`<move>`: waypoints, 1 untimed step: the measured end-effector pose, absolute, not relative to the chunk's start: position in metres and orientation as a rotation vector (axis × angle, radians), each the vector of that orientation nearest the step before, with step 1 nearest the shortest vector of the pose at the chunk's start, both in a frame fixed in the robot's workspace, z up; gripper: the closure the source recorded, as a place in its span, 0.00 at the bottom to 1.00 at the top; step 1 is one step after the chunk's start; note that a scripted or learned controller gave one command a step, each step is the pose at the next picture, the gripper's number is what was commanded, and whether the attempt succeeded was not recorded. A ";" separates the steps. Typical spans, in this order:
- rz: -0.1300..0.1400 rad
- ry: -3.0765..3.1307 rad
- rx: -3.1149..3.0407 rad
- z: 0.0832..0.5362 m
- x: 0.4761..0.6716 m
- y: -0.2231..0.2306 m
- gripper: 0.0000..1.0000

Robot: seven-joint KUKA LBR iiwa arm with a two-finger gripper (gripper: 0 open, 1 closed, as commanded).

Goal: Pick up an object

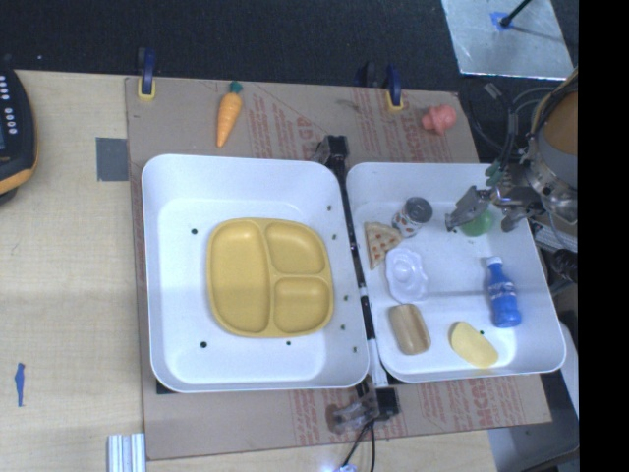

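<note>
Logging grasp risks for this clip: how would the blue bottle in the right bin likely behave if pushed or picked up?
The blue bottle lies on its side, so a sideways push would probably roll it. It looks small and likely light. Its rounded body may slip from the pincer, which sits over a green object.

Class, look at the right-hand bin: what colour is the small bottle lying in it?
The bottle is blue with a white cap, seen in the camera view.

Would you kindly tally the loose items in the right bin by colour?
Yellow: 1, lemon-like piece
Blue: 1, bottle
Green: 1, object at the gripper
White: 1, lump
Tan: 2, bread-like piece, pizza-like wedge
Grey: 1, can
Total: 7
</note>
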State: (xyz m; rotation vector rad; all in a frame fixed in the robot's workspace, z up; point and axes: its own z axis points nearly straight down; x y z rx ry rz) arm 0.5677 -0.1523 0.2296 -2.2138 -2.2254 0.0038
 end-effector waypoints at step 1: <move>0.011 -2.219 -2.219 0.195 0.562 -0.214 0.00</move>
